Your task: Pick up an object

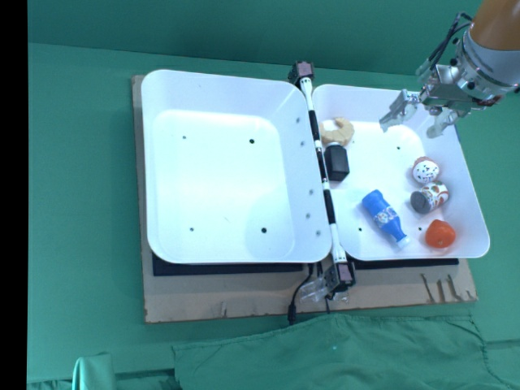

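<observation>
Above right bin [475,218] far corner: pincer [416,114] spread apart, nothing between fingers; blue bottle [383,216] lying below.

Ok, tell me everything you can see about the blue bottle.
The blue bottle is small, looks like plastic, and has a white cap and a pale printed label on its side. It lies on its side on the floor of the right bin, tilted across it, cap end toward the near right, base toward the divider. Nothing touches it: the black block sits above it and the orange ball to its right, both apart. The gripper is over the bin's far side, well away.
</observation>
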### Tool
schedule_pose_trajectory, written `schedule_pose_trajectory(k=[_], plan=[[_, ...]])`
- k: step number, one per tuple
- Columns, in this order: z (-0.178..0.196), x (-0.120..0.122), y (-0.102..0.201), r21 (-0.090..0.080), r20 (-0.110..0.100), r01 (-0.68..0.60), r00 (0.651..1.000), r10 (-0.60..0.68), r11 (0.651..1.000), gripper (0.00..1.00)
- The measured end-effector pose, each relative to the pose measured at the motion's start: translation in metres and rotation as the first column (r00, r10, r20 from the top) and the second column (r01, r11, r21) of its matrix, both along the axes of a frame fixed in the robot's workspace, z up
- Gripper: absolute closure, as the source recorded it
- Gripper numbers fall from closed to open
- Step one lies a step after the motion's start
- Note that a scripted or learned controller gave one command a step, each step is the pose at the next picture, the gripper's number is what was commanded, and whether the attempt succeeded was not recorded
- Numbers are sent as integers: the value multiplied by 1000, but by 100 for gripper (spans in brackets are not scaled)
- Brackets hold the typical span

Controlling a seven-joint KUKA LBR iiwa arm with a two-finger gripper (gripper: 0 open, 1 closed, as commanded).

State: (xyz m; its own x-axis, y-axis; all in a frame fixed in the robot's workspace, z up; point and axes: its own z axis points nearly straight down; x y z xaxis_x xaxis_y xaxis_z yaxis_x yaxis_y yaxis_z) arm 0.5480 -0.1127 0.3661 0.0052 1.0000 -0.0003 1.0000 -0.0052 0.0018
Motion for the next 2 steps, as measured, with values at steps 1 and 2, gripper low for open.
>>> schedule_pose_trajectory(k=[1,2], plan=[[0,0,0,0,0,0,1000,0,1000,0],[-44,-1,7,0,-3,-1,1000,1,1000,0]])
